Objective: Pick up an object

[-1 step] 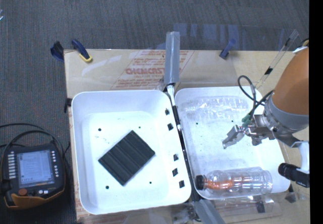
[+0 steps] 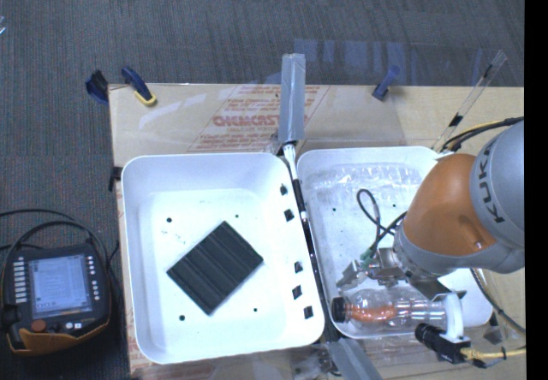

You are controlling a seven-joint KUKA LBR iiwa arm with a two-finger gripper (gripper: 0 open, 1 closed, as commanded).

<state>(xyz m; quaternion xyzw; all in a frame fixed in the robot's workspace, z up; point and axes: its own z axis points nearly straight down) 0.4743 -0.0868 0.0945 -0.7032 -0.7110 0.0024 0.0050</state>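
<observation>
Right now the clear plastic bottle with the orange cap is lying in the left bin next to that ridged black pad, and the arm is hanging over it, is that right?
Not quite. The camera view shows the clear plastic bottle lying in the right bin, near its front edge, with the arm over that bin. The ridged black pad lies alone in the left bin.

Light falls evenly from overhead and is fairly bright, so both white bins (image 2: 137, 198) look nearly washed out, with only faint shadow along their inner walls. The clear plastic sheet (image 2: 377, 181) just above the gripper (image 2: 364, 265) catches patchy glare. The black ridged pad (image 2: 215, 267), well left of the gripper, casts almost no shadow. The whole picture is soft and slightly grainy, and the carpet (image 2: 257, 10) is dim.
</observation>
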